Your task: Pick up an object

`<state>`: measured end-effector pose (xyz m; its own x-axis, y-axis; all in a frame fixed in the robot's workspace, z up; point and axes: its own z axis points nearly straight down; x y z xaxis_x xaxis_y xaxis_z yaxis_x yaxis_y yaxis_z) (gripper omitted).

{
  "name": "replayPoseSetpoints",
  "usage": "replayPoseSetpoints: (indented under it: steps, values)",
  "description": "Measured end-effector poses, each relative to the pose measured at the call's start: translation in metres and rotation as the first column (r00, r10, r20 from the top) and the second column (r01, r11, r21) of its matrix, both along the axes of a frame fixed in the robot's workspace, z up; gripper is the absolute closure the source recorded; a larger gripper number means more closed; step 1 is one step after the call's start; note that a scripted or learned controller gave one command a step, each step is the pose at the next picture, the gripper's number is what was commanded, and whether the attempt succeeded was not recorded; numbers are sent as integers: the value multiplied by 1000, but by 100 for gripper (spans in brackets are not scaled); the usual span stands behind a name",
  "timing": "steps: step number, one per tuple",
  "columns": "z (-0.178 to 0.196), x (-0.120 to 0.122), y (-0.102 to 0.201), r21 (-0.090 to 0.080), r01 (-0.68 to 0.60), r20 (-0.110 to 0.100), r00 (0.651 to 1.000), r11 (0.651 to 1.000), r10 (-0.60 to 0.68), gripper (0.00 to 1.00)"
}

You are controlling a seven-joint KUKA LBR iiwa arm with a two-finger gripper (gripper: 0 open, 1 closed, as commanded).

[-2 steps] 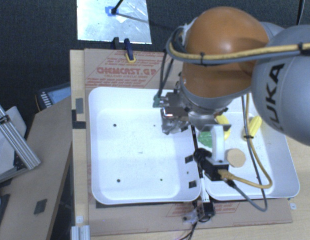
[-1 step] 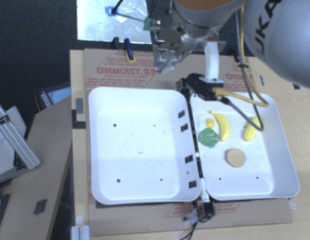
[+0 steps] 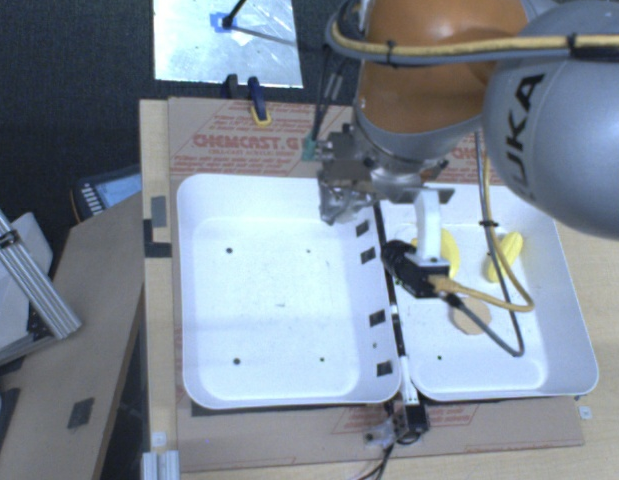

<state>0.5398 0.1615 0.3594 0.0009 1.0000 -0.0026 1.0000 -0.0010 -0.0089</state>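
Hanging low over the far corner of the left bin (image 3: 269,308), the claw (image 3: 337,206) sits just beside the seam (image 3: 374,268) where the two bins meet. Its tip is small and shadowed under the wrist, so I cannot tell whether it is open or closed, and nothing visible sits in it.

Everything worth picking lies in the right bin (image 3: 519,363), across the seam from the claw on the side the arm (image 3: 559,118) reaches in from. A yellow piece (image 3: 441,252) lies nearest the claw, partly hidden behind robot hardware. A second yellow piece (image 3: 505,249) is farther out on that same side. A tan disc (image 3: 473,318) lies flat on the floor, further toward the bench's near edge than the claw.

Judging by this, the claw is on the wrong side of the seam for a grasp, perhaps probing there because the program chose that point. The disc's flatness would likely make it hard to pinch. The yellow pieces stand prouder and look easier.
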Motion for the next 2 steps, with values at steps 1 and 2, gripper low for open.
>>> replayPoseSetpoints:
  steps: [1, 2]
  values:
    - [142, 60, -18, 6, 1, 29, 1000, 1000, -1, 100]
    - [64, 5, -52, 1, 1, 1, 1000, 1000, -1, 100]
